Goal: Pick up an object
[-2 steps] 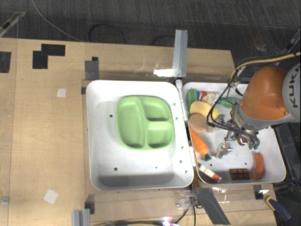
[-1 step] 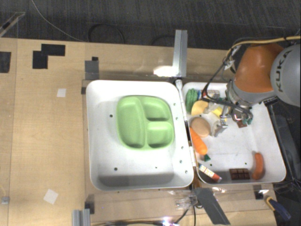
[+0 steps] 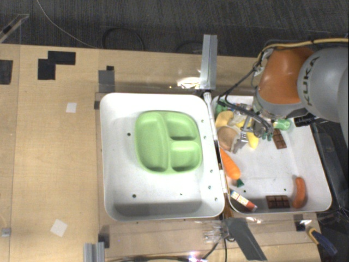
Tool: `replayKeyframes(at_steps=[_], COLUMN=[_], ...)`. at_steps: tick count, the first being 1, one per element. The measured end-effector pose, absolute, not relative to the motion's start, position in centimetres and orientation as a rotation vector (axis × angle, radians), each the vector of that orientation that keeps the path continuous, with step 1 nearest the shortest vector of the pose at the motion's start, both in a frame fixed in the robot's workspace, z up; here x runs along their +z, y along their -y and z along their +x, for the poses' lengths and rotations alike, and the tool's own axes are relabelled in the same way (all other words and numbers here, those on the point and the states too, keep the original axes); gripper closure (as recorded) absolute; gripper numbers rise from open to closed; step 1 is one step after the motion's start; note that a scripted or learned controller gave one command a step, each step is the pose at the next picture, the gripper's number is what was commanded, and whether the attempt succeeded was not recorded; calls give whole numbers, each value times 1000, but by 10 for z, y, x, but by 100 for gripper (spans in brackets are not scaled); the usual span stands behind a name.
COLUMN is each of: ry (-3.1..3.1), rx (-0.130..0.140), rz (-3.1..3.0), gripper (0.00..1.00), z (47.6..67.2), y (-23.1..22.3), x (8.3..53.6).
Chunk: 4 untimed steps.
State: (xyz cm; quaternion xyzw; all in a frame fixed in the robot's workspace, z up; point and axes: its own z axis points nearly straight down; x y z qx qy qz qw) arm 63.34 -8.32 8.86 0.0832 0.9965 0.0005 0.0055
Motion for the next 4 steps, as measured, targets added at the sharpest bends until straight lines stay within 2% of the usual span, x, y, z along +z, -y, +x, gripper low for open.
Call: replayKeyframes(at_steps=[1, 2, 4], ry=[-3108, -3108, -3092], rx=[1, 8, 6], rz=[249, 277, 265], gripper=[100, 100, 100], z=[637, 667, 670], y=[82, 7, 8], x=[102, 208, 231])
